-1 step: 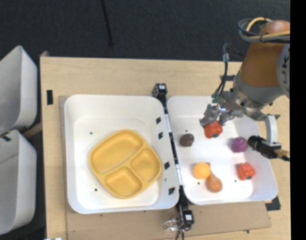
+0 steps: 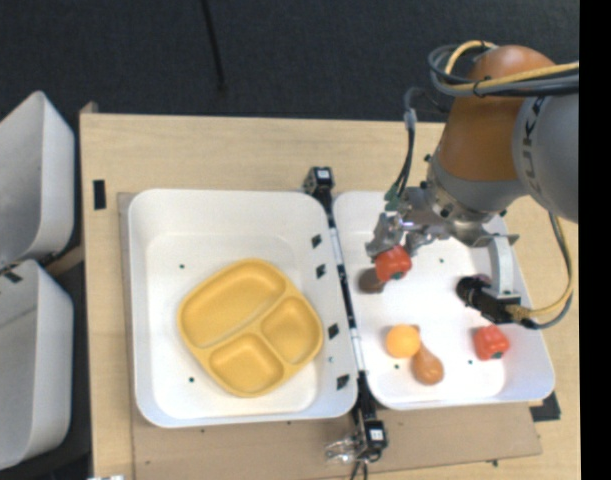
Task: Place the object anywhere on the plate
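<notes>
Fruit pieces, a yellow-orange one (image 2: 403,341) and a red one (image 2: 490,341), lie nearest me in the right bin (image 2: 530,373). Beyond them my gripper (image 2: 391,250) sits closed on a red toy (image 2: 392,264). I judge the grasp made; next comes lifting over the bins' rims to the yellow divided plate (image 2: 249,325), which has open room.

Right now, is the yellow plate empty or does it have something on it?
Empty: the three compartments of the yellow plate show bare yellow; the small red object sits in the other bin.

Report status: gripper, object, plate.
Gripper over right bin, red toy at its fingertips, lifted or not unclear. Yellow plate in left bin, nothing on it. Divider between bins to cross.
</notes>
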Robot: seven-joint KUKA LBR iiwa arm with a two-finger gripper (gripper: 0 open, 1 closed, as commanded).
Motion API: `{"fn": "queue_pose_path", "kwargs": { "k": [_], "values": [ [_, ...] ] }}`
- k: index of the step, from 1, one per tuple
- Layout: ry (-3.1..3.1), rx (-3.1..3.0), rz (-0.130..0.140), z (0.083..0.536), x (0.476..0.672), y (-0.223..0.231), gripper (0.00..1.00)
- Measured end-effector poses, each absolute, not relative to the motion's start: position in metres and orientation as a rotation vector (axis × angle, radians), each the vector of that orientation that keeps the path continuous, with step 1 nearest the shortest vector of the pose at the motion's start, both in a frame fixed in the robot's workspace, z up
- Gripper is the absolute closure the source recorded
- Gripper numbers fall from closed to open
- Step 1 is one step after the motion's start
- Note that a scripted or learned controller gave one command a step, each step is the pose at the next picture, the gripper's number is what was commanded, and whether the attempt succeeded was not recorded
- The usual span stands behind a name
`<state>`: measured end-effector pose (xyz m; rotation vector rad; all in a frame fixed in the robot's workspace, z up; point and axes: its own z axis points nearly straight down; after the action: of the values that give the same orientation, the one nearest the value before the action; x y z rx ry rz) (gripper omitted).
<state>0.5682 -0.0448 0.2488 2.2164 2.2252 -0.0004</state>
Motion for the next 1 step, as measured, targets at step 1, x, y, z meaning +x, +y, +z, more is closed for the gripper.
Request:
{"fn": "queue_pose_path", "kwargs": {
  "k": [1],
  "values": [
    [2.231, 2.214, 0.002, 0.2534, 0.5544, 0.0150, 1.00]
  ]
}}
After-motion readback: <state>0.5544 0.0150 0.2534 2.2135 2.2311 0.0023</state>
